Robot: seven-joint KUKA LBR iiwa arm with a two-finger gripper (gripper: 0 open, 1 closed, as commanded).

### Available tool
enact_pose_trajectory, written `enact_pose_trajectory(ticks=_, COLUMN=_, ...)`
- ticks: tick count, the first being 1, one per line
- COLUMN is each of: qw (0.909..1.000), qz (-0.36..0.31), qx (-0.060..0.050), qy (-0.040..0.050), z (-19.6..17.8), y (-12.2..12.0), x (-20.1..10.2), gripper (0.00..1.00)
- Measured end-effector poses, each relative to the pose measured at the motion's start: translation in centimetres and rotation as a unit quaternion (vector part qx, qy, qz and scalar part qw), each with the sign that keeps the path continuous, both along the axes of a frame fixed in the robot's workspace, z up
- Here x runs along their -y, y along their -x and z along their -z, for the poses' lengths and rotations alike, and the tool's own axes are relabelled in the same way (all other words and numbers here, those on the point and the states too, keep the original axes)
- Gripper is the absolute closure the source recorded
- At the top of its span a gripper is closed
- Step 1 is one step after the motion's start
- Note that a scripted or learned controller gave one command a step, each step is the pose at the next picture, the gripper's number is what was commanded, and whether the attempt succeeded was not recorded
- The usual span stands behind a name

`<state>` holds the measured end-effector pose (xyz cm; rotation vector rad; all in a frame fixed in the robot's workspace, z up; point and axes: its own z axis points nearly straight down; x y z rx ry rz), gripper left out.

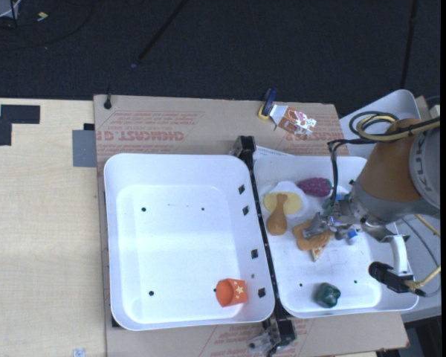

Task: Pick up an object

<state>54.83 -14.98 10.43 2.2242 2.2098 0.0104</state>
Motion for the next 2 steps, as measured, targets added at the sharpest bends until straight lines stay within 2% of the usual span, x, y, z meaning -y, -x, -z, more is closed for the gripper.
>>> enact_pose_trajectory(ticks=1, qw=1.0, qz=-0.009, qx=0.0, qy=-0.0014, z=-8.9, y=-3.6, x=-9.1, gripper=1.0)
enact_pose_trajectory(ticks=2, qw=1.0, qz=-0.004, qx=-0.007, qy=-0.0005, z=-8.3, y=-1.9, x=-11.7, gripper=1.0)
